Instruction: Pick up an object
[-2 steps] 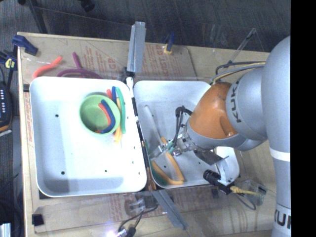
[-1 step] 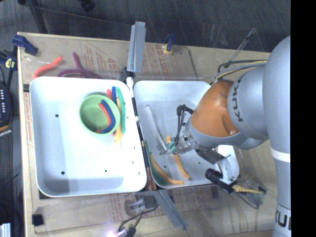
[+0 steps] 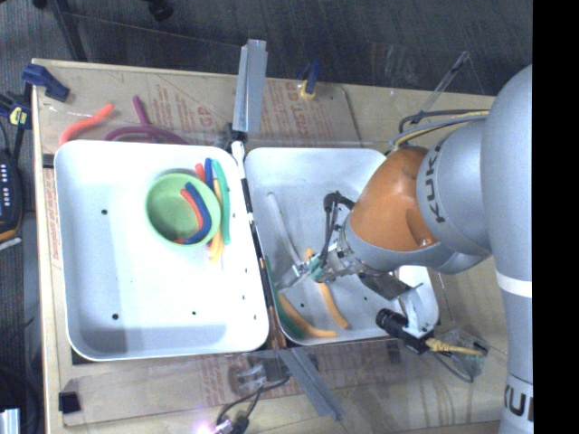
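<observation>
In the left bin [image 3: 90, 315] a green bowl [image 3: 176, 208] sits among coloured curved strips [image 3: 217, 202], well apart from the arm. In the right bin [image 3: 298, 165], orange and green curved pieces [image 3: 317, 319] lie near the front wall. The gripper [image 3: 312, 268] is down among them, in the grasping step; whether its fingers are open or closed, I cannot tell. Next, presumably, a firm close and a straight lift.

Left bin [image 3: 90, 324] holding a green bowl [image 3: 178, 208] with coloured strips draped over its right rim. On the bench [image 3: 362, 116] behind: an orange strip [image 3: 88, 122], a purple cord [image 3: 145, 134], blue clamps [image 3: 43, 81] at the left corner, and an upright metal bar [image 3: 250, 84].
</observation>
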